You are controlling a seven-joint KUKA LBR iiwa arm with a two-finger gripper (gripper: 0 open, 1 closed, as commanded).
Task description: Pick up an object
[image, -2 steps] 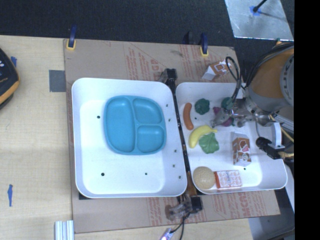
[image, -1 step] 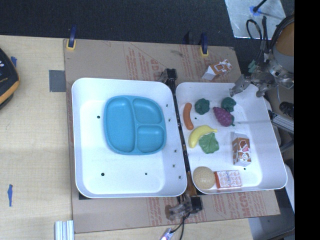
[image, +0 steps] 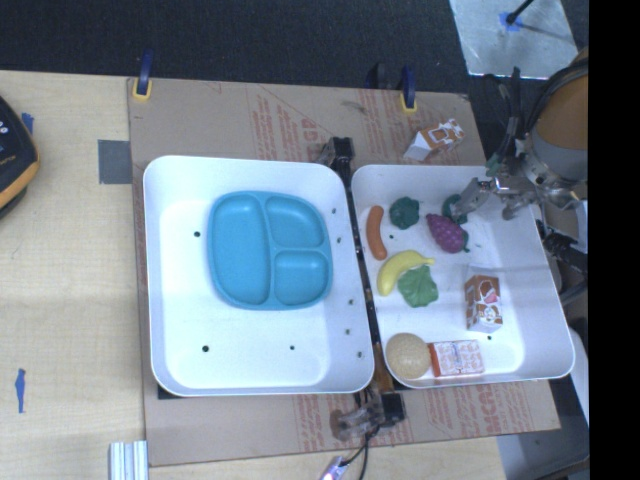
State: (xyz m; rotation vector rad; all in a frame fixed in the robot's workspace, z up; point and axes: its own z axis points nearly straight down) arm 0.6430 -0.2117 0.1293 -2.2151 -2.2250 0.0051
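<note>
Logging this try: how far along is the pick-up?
Early. The gripper has reached into the right bin, next to the purple grapes. Nothing looks lifted: the banana and hot dog lie on the floor. Grasping and lifting remain.

Bench [image: 70, 298] bears cardboard sheet [image: 250, 128], two bins [image: 165, 268]

Toys crowd the right bin's [image: 540, 298] left half; bare floor lies right of the purple grapes [image: 447, 232].
</note>
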